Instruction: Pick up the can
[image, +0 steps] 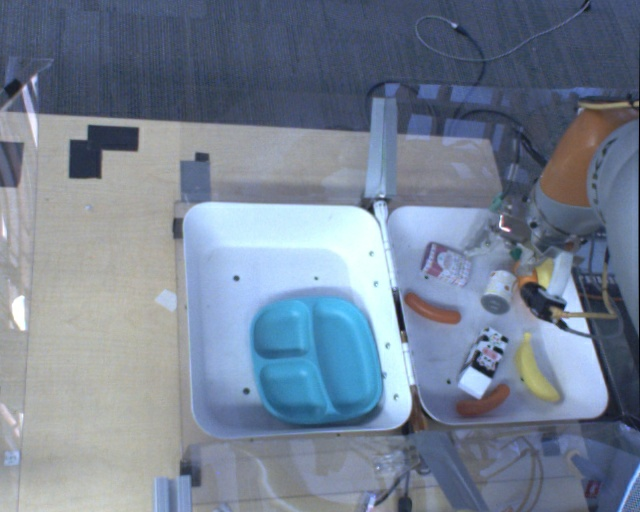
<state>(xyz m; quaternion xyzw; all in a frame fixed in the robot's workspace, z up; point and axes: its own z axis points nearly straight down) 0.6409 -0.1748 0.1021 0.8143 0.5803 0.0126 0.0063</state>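
1. Left bin (215, 250): holds a blue divided plate (315, 358).
2. Right bin (590, 398): banana (536, 371), two sausages (432, 309), red packet (446, 264), small carton (484, 359), and the can (497, 291) near the far right.
3. Arm (590, 175): enters from the right; gripper (520, 240) beside the can, finger state indiscernible.

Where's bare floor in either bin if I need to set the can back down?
Left bin: open along its far and left sides around the blue tray. Right bin: a bare patch near its front-left, between the hot dog and sausage. Crowded around the can, near the gripper.
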